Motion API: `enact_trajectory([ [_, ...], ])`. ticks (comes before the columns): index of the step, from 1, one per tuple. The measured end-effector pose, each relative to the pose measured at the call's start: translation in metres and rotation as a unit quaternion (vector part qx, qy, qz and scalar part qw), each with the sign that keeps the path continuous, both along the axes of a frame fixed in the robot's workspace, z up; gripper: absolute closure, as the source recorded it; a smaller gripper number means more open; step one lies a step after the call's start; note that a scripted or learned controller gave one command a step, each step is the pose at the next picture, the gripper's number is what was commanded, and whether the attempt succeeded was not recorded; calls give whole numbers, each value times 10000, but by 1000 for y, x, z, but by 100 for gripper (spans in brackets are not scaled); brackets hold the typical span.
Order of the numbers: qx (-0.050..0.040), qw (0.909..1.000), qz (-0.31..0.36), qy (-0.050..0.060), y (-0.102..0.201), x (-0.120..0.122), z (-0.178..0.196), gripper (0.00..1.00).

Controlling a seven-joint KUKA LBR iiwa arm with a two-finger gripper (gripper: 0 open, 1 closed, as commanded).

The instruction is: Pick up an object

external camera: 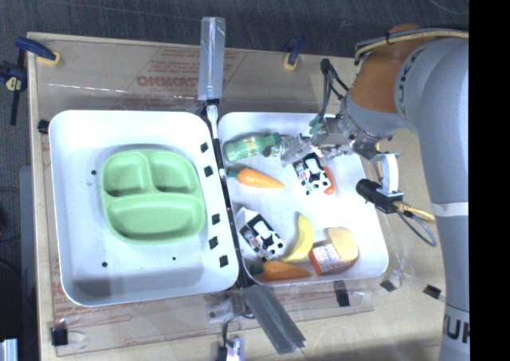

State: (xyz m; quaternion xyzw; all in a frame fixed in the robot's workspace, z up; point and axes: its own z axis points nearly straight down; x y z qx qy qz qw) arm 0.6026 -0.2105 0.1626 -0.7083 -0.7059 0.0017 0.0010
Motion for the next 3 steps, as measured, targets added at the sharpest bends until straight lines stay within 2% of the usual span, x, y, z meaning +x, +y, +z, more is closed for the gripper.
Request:
enact_trajectory([
  [1, -27, 9994, 338, -109, 4, 29, -49, 0],
  [2, -21, 9974, 709, -81, 1, 52, -47, 0],
  [3, -13, 9953, 967, -62, 1, 10, -43, 0],
])
